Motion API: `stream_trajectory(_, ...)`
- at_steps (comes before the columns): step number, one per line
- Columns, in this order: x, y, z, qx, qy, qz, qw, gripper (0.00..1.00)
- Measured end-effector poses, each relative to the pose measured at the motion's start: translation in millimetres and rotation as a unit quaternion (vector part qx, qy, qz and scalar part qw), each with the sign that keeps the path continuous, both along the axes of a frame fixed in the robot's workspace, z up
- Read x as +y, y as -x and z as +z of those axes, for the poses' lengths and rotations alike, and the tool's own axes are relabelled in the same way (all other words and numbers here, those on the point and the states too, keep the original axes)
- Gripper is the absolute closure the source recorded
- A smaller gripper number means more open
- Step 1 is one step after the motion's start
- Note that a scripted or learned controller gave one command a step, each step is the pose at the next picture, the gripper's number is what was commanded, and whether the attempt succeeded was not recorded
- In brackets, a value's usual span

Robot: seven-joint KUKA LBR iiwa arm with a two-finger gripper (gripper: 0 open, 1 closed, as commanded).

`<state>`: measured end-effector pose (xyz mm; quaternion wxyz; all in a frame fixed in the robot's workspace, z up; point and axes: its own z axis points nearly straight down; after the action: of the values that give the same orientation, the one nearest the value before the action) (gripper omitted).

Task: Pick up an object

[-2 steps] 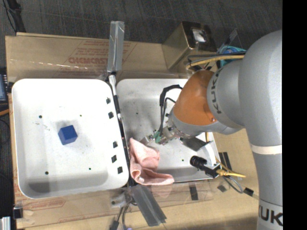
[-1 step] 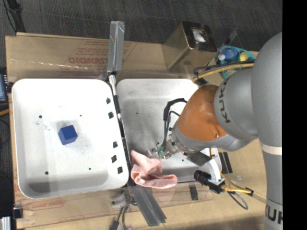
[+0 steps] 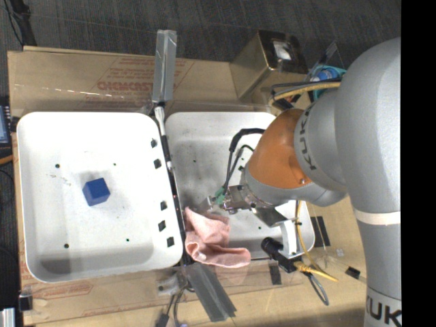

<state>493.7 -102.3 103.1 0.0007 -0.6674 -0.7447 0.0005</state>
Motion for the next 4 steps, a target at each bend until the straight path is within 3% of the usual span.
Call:
stream_trajectory(1,6.4,-65.2,-12.1,0.002,-0.0005,-0.077,0.997,0.0)
stream_trajectory(2,-50.6,-92.3,65.9,0.001,-0.0003,-0.111,0.9939,0.0)
stream_trajectory(3,-16.7,-48.0,6.4,0.002,-0.0009,-0.027,0.9996,0.0)
stream_trajectory(4,-0.7,-10.2,-11.9,0.001,-0.0007,0.038,0.9993,0.0)
